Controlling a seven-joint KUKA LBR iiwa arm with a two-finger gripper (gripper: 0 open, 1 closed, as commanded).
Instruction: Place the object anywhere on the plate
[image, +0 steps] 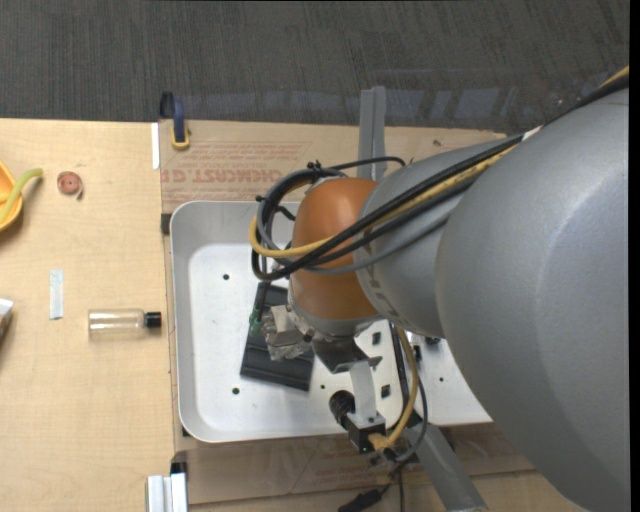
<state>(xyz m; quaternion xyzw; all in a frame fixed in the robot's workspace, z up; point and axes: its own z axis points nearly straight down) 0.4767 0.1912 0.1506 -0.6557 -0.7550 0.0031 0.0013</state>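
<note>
My gripper (279, 347) hangs low over the white bin (205, 290), near the middle of its floor. I see it from above as a black block with grey metal parts, below the orange wrist band (330, 250). The big grey arm (520, 280) reaches in from the right and covers the bin's right half. Whatever lies under the gripper is hidden by it. Yellow and black cables loop around the wrist.
On the wooden bench to the left of the bin lie a clear bottle with a black cap (122, 321), a small white strip (56, 294), a small reddish disc (68, 182) and a yellow object (10, 195) at the left edge.
</note>
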